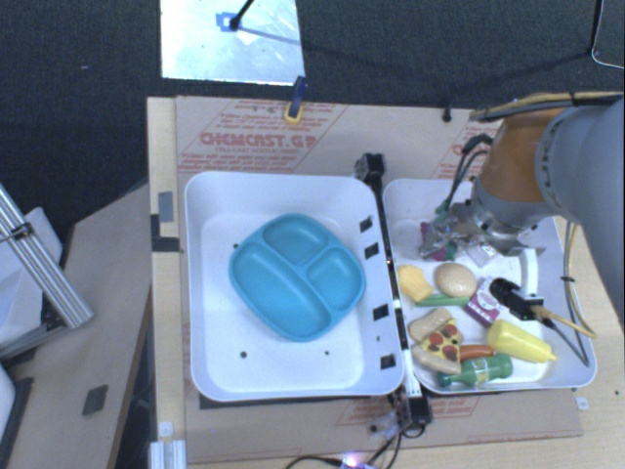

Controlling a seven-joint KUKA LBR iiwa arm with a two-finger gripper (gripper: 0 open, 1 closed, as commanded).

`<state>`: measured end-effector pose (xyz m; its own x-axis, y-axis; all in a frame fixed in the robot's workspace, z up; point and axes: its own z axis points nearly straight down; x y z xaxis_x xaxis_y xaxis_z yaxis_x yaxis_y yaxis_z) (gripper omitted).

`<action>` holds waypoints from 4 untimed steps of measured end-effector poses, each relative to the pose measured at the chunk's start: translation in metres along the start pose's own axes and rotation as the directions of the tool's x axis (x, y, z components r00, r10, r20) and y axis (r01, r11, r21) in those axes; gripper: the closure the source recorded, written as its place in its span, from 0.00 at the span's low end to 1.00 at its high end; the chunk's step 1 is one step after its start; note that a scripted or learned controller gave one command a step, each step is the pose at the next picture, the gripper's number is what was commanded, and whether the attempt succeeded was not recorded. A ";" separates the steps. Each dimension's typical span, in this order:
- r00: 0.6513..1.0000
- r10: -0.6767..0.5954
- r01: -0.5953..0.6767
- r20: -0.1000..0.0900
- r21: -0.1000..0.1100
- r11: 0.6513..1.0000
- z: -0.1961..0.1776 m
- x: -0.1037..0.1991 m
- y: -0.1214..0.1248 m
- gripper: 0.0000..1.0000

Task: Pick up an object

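Step in hand: approach. The pincer (451,237) sits low in the right bin (576,364), above the bread roll (455,280) and cheese wedge (414,283); its state cannot be told. Next move requires descent centred on 1 object.

Dark carpet (410,18) covers the floor behind the worktop (166,145), a pale wood surface under a cardboard sheet (264,135) printed with red lettering. A shiny square plate (229,22) lies on the carpet at the top, catching the light. An aluminium rail (39,267) slants across the left edge, above a lower tan board (103,301).
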<state>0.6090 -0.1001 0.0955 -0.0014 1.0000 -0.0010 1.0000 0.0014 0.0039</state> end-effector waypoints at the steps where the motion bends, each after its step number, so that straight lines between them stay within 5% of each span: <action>1: 1.000 0.002 -0.002 0.000 0.000 1.000 -0.046 -0.005 -0.004 1.00; 3: 1.000 -0.003 0.003 -0.001 -0.001 1.000 -0.131 -0.003 0.006 1.00; 4: 1.000 -0.004 0.004 0.000 0.000 1.000 -0.119 0.018 0.025 1.00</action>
<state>0.6333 -0.0822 0.2149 -0.0058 1.0000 -0.0009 1.0000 0.0059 0.0041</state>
